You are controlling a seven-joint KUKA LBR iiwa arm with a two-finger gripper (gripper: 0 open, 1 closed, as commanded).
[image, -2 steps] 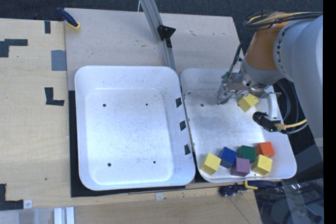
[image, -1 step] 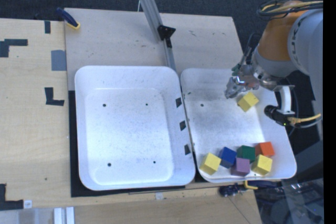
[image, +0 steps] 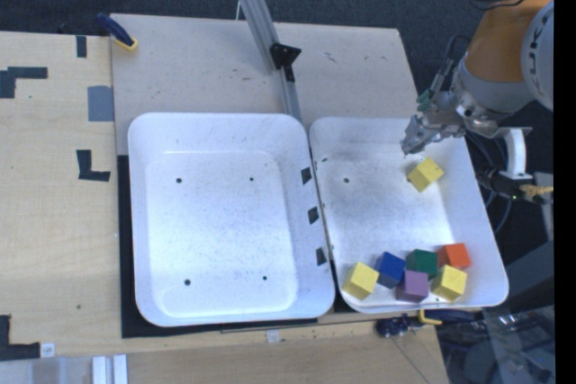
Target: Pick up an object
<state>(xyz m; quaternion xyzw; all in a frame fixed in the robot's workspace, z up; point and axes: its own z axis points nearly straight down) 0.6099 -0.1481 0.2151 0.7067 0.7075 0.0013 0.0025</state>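
Note:
A lone yellow block lies in the upper right part of the right bin. My gripper hangs just above and to the left of it, near the bin's back rim, pointing down. At the bin's front edge sits a cluster of blocks: a yellow one, a blue one, a green one, a purple one, an orange one and another yellow one.
The left bin stands beside the right one. A slanted metal rail runs from the top down to the bins' shared back corner. A blue-and-yellow tool lies at the bench's back left.

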